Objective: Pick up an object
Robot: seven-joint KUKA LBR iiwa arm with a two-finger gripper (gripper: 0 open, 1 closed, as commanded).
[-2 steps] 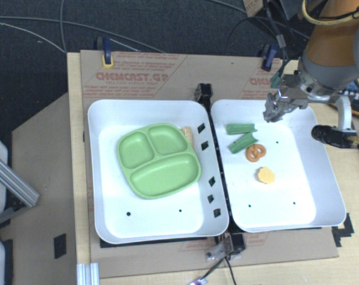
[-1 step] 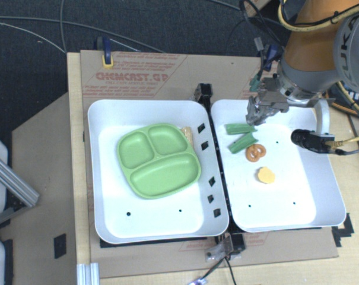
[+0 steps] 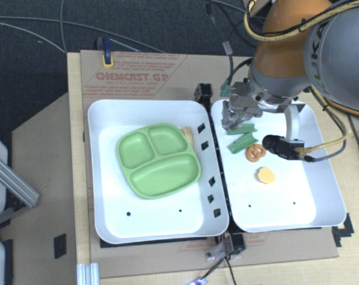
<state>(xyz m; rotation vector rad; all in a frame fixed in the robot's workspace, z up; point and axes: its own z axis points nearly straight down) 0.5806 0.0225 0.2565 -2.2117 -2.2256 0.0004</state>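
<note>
My gripper (image 3: pixel 233 120) hangs low over the upper left part of the right bin (image 3: pixel 298 209), under the orange wrist band. Right beside and below its tip lie two green sticks, one (image 3: pixel 241 129) touching the tip area and one (image 3: pixel 242 142) a little lower. An orange pretzel-shaped ring (image 3: pixel 255 153) lies just right of the lower stick. A round yellow piece (image 3: pixel 265 175) sits further down the bin floor. Nothing shows between the fingers.
The left bin (image 3: pixel 108 206) holds a green sectioned plate (image 3: pixel 159 160) with a small tan piece (image 3: pixel 187 136) at its upper right edge. A black part with a cable (image 3: pixel 283 146) hangs over the right bin next to the pretzel ring. Black clips line the divider.
</note>
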